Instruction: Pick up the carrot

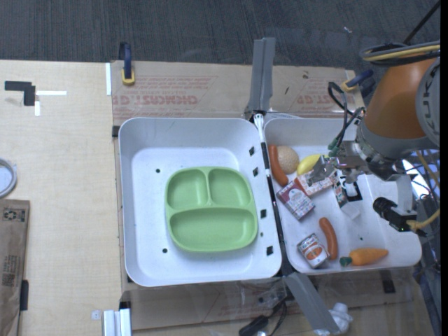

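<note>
**Carrot at the front of the right bin**

Here the carrot (367,256) lies in the right bin (402,261), near its front wall, well apart from the claw (334,170). How the claw stands cannot be told. Under it sit a small carton (295,199) and a yellow piece (308,164). A sausage (328,237) and can (312,250) lie beside the carrot. The left bin (140,187) holds a green tray (210,208).

Pale wooden bench (56,152) (taped cardboard (189,89) behind) on dark floor (175,12).
</note>
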Robot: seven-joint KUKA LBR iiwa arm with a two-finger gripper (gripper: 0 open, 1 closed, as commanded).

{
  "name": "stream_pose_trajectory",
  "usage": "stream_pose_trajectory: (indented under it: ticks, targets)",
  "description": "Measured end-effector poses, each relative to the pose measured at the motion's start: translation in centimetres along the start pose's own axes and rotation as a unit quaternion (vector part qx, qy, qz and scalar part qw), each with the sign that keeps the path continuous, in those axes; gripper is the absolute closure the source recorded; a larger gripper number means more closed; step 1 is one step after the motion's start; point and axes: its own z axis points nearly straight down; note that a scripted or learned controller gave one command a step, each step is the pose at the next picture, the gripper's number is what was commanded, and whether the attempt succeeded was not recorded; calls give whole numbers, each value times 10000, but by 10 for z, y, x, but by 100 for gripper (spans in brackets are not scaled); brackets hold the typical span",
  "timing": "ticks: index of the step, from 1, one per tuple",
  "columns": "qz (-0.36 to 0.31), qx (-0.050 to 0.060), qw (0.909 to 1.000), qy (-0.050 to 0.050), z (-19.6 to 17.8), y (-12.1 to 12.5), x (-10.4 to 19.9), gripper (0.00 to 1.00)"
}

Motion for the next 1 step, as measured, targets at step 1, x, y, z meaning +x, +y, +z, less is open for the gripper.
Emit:
stream_pose_trajectory:
  ticks: [1]
  targets:
    - [-1092,-18,9940,-3,-30,-68,-81,0]
